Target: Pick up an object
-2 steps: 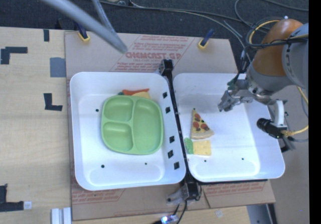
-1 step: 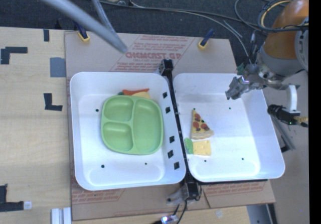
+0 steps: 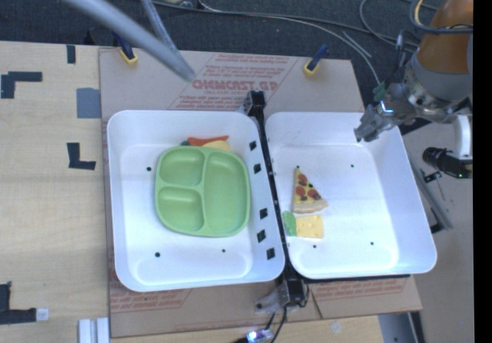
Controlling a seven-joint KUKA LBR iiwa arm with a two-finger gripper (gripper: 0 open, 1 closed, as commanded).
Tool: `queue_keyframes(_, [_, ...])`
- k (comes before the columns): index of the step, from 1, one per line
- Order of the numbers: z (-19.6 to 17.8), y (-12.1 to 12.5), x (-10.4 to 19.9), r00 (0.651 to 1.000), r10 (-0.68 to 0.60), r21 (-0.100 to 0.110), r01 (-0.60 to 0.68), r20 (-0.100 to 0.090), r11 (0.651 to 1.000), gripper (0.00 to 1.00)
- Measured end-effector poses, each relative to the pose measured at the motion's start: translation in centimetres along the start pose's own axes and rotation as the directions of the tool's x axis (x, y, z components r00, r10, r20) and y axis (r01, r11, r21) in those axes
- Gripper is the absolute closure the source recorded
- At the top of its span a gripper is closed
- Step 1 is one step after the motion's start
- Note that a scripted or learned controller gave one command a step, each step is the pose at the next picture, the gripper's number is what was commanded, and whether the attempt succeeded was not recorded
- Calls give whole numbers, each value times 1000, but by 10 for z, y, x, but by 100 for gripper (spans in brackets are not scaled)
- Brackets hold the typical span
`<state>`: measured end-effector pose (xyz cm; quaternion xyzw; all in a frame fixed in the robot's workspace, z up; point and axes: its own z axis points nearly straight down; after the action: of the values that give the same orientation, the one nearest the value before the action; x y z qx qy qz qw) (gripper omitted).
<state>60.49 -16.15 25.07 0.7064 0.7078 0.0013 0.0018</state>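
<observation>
2 white bins side by side on bench: left bin [image 3: 127, 203], right bin [image 3: 400, 203].

Left bin: green divided plate [image 3: 204, 190], 3 compartments, bare; orange and yellow toy bits [image 3: 209, 141] tucked just behind plate's far rim.

Right bin: toy pizza slice [image 3: 306, 191] near left wall, long axis running far-to-near, tip pointing to far side; pale yellow cheese-like square [image 3: 310, 226] touching its near end; small green piece [image 3: 289, 221] just beside that.

Gripper [image 3: 367, 127] above right bin's far right corner, tilted down-left. Finger state: cannot tell; nothing seen held.

Key relation: pizza slice lies left of gripper and nearer cam, well apart. Likely needs travel across bin, then descent, closing across slice's short width.
</observation>
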Motion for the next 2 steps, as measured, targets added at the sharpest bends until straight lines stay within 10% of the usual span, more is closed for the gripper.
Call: queue_keyframes(2, [-8, -15, 101, 1000, -5, 5, 5, -2, 1000, 100])
